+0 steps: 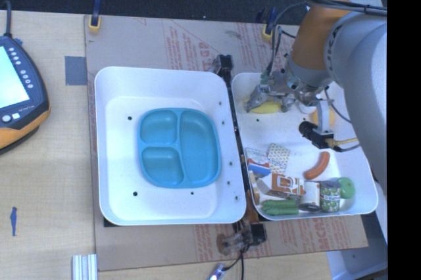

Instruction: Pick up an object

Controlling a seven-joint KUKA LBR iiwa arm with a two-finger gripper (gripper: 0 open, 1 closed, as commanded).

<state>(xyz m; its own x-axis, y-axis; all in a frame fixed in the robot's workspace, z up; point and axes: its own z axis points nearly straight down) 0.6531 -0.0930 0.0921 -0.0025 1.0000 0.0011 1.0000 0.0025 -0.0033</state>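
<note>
Claw (pixel 268 100) low over yellow banana (pixel 264 108), grip unclear, sausage (pixel 316 165) and packets (pixel 279 175) nearby

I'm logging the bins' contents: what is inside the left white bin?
A blue divided plate lies in the left bin. Whatever is under the plate is covered.

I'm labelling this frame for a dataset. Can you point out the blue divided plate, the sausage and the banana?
blue divided plate (pixel 179 147), camera view, on the ridge where its compartments meet.
sausage (pixel 316 165), camera view, on its middle.
banana (pixel 266 108), camera view, on the yellow body below the gripper.
</note>
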